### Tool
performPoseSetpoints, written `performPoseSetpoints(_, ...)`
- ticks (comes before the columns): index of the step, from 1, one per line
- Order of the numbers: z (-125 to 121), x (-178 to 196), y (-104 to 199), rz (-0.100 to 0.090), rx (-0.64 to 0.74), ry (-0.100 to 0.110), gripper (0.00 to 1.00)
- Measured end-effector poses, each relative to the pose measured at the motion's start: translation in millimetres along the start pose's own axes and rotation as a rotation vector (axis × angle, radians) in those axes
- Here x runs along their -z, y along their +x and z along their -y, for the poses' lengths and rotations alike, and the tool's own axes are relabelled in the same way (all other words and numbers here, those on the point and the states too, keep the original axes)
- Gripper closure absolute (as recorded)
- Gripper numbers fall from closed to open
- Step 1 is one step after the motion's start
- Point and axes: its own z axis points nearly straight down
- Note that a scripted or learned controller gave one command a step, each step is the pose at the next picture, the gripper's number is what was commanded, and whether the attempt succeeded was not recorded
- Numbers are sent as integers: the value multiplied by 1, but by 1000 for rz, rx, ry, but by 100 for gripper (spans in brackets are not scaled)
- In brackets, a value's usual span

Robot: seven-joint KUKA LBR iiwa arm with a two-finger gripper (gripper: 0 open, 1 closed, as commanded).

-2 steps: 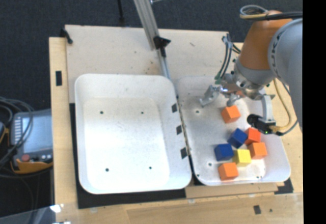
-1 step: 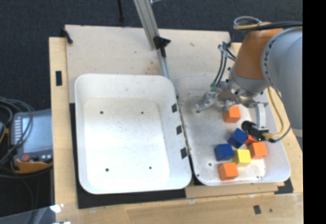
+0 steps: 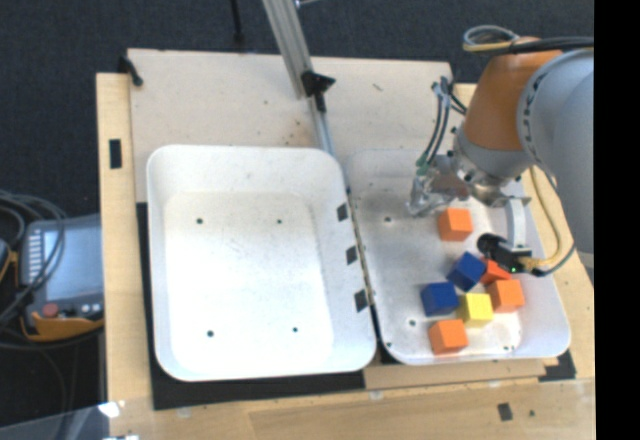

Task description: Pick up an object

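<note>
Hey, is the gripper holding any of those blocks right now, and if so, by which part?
It cannot be told. The gripper sits low in the right bin, left of an orange block, with nothing visibly between its fingers.

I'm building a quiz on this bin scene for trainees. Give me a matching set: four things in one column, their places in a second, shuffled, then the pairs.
Things:
1. yellow block
2. lone orange block
3. left bin
4. hand

Places:
A. holds no blocks
B. apart from the cluster, just below the hand
C. over the upper part of the right bin
D. inside the cluster, between blue and orange blocks

Pairs: 1-D, 2-B, 3-A, 4-C
</note>
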Motion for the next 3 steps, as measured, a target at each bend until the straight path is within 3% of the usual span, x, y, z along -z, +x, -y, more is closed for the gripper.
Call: performPoseSetpoints(3,-4,152,0,1,11,-1,100)
